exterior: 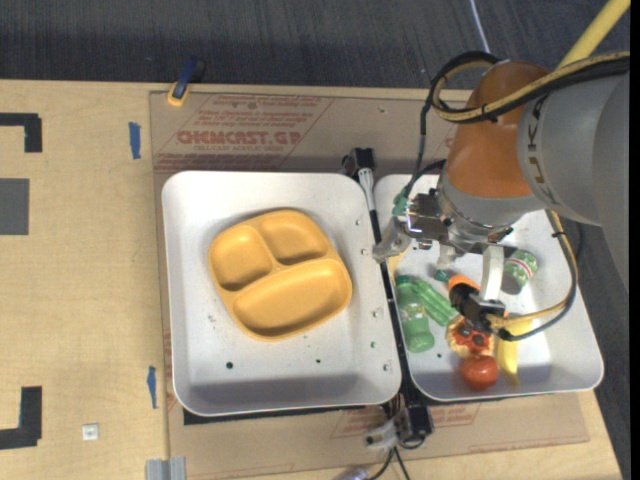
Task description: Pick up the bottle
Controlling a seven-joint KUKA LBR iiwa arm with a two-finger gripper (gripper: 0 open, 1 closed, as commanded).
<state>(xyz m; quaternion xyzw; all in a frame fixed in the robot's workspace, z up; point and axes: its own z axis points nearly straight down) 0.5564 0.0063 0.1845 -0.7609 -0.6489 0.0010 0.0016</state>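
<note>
Green bottle point(413, 313) flat (lengthwise) by right bin's left wall

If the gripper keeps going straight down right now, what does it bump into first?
Probably the green bottle, or the orange toy beside it. The gripper hangs over that cluster in the right bin, but depth is hard to judge from above.

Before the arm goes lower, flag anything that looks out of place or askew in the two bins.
The green bottle lies on its side in the right bin, wedged among jumbled toy food beside a tomato. The hand hovers over that clutter. The yellow divided plate sits slightly askew in the left bin. Nothing looks spilled or broken.
</note>
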